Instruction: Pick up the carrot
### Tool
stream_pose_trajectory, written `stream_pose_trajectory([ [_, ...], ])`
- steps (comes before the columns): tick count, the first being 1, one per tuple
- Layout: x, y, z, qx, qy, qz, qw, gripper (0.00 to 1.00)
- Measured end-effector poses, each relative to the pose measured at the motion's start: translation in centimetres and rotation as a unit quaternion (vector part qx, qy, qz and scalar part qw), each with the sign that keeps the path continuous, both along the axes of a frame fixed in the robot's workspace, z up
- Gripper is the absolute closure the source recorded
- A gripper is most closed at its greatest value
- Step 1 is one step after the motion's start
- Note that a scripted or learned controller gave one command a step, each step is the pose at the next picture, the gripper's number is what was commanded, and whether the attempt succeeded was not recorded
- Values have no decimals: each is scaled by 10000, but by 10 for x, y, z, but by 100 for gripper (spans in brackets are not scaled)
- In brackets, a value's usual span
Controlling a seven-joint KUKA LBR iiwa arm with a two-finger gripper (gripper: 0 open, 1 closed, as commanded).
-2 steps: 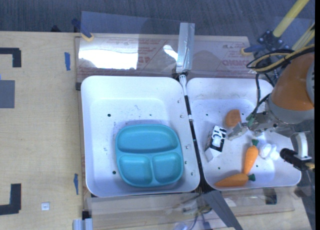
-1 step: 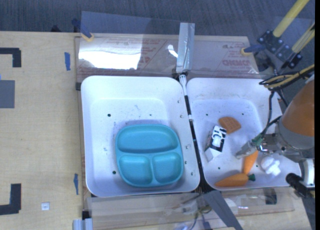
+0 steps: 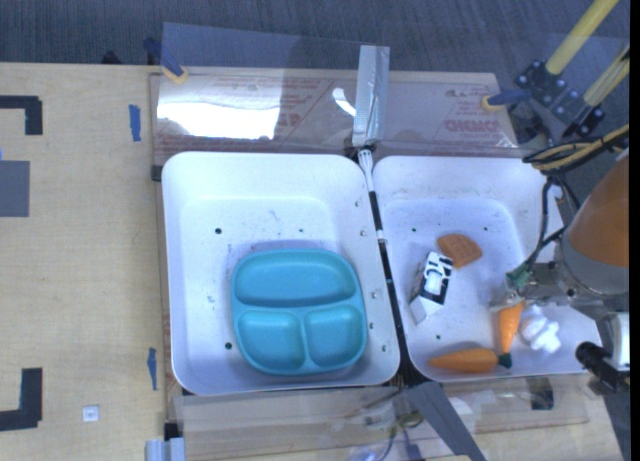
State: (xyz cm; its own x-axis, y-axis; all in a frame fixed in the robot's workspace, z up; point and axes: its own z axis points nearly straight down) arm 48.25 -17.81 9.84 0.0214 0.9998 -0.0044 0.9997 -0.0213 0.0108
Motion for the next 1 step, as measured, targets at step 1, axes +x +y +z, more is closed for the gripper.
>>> stream_pose_trajectory([
  [1,25,63,123,32,-8,-398,9992,100],
])
